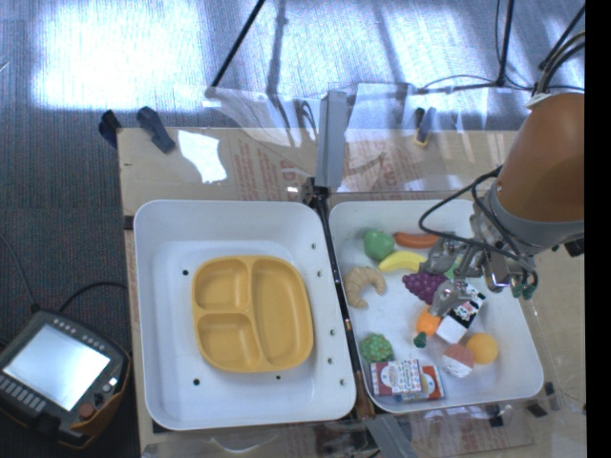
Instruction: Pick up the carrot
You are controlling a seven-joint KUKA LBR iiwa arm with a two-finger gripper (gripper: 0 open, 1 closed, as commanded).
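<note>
The carrot (428,322) is a short orange piece with a green tip, lying in the middle of the right bin (530,375). It sits between the purple grapes (423,283) and a small white carton (459,317). My gripper (450,295) hangs just above and slightly right of the carrot, reaching in from the right below the orange-banded wrist (544,165). Its metal end overlaps the grapes and the carton, and I cannot make out whether anything is between the jaws.
The right bin also holds a green fruit (378,244), a long red-orange piece (415,240), a banana (403,260), a croissant (365,284), broccoli (376,347), a red-and-white box (406,378) and an orange (482,348). A yellow divided plate (253,313) lies in the left bin (162,246).
</note>
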